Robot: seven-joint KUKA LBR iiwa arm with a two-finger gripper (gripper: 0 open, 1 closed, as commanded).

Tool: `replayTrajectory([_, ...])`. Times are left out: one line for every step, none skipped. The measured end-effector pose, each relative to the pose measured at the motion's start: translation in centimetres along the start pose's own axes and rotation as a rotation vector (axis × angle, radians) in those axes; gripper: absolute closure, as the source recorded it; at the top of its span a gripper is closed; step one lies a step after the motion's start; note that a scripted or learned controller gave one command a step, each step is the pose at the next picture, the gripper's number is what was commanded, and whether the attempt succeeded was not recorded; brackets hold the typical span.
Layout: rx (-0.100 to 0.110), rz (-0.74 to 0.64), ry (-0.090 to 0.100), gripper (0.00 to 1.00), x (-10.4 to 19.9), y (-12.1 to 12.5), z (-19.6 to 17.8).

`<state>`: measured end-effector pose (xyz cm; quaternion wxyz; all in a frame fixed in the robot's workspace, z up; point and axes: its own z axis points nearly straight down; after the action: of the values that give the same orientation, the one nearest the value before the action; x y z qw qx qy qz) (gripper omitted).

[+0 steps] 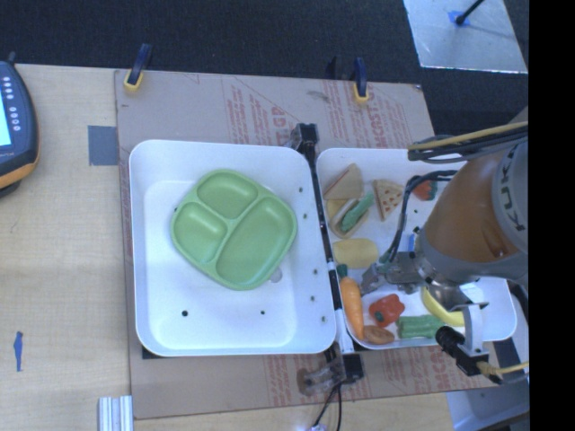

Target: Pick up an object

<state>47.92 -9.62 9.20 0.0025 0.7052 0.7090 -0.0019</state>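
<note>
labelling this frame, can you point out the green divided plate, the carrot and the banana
green divided plate (235, 229): camera view, on the ridge between its compartments, left bin.
carrot (353, 304): camera view, middle of its orange body, right bin's left edge.
banana (441, 307): camera view, on its visible yellow curve below the arm.

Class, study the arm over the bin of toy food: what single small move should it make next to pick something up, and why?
Probably a short, straight descent. The arm hangs over the right bin beside the red pepper and banana, and nothing appears lifted. Its wrist hides the claw tips, so exact alignment is uncertain.
</note>
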Motion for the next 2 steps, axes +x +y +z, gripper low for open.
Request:
replayTrajectory([0.001,0.006,0.004,0.00,-4.3,-0.3,-2.7])
replayTrajectory([-0.002,-0.005,0.009,0.00,3.3,-0.2,-10.4])
